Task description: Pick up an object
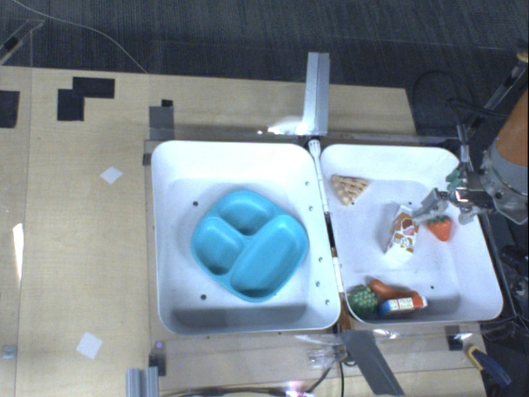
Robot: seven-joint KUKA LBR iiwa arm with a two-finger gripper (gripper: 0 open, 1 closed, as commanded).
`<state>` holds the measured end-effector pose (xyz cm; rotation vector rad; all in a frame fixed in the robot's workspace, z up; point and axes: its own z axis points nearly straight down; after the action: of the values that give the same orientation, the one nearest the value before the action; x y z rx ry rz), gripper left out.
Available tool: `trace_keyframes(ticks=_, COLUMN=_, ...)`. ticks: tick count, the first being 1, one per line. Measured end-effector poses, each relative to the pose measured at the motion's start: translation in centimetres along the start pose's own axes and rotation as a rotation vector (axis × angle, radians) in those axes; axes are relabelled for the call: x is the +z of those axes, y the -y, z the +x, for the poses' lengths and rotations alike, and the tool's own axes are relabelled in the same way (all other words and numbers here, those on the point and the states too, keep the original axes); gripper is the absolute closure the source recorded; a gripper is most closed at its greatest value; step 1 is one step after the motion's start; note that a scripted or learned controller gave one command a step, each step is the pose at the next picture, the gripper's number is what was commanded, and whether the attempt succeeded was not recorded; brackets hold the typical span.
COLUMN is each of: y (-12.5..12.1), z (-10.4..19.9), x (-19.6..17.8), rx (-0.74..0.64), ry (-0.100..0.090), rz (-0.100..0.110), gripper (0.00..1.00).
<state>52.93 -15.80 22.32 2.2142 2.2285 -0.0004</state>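
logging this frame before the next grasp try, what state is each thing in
blue divided plate: upright, lying in the left bin, nothing in its compartments
carton: tipped on its side in the right bin
pizza slice toy: flat, near the bin's far left corner
strawberry toy: on the bin floor, beside the hand
bottle: lying down at the near wall
broccoli toy: resting beside the bottle
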Motion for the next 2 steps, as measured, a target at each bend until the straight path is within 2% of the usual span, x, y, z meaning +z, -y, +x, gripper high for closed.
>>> trace_keyframes(ticks=1, y=-0.8, z=0.6, x=-8.2, rx=-0.101, ry=0.001, rz=-0.003, gripper=0.00)
trace_keyframes(ticks=2, y=3.3, z=-1.8, x=7.7, rx=-0.129, ry=-0.001, rz=0.000, gripper=0.00)
